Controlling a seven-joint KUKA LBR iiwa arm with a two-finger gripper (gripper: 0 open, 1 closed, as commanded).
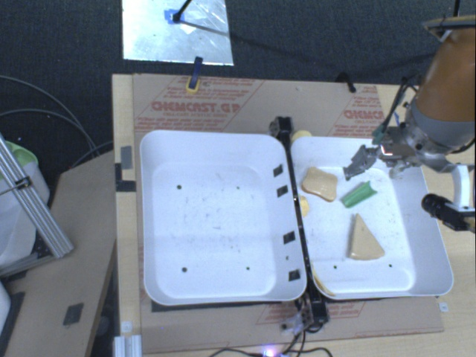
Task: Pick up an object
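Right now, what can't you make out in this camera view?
- Gripper: small, dark and blurred over the right white bin; open or shut is unreadable.
- Grey arm with orange band: cut off by the right and top edges.
- Small yellow object behind the bins: partly hidden by the bin rim, identity unclear.
- Green stick-shaped piece, tan wedge, tan rounded piece: too small to tell material.

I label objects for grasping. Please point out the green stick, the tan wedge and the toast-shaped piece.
green stick point(358, 194), camera view, its middle
tan wedge point(364, 240), camera view, its middle
toast-shaped piece point(320, 184), camera view, its middle
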